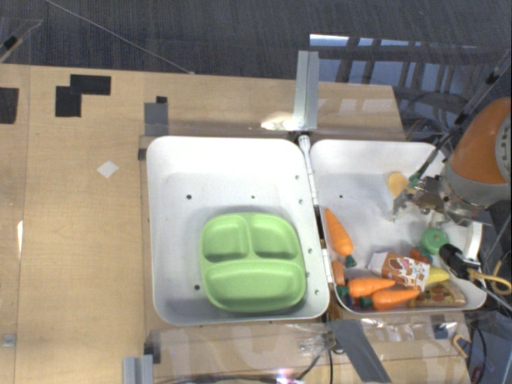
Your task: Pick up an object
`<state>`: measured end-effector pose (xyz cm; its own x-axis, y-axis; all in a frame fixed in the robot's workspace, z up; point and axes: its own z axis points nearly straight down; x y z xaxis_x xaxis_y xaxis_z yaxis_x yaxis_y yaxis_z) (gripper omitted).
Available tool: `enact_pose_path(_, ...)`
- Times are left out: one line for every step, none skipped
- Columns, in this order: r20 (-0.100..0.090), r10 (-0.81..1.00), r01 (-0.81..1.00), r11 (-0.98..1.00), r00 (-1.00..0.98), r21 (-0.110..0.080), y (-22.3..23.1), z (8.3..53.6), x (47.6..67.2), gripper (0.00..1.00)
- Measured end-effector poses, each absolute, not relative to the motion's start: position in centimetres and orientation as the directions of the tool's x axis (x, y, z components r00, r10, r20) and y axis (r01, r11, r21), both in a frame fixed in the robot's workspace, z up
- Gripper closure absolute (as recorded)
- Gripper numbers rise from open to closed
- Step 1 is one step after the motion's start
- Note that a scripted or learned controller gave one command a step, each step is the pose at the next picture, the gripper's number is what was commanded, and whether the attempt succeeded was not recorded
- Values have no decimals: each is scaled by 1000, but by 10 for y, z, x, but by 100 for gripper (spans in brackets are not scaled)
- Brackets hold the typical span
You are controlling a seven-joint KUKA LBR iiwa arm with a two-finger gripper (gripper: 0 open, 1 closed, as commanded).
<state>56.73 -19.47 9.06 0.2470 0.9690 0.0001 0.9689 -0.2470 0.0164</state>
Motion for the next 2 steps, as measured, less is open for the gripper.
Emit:
enact_pose_path(1,967,967,-254,254,11,-194,88,633,0)
enact_pose_path(-1,985,985,-172,172,8,-179,88,671,0)
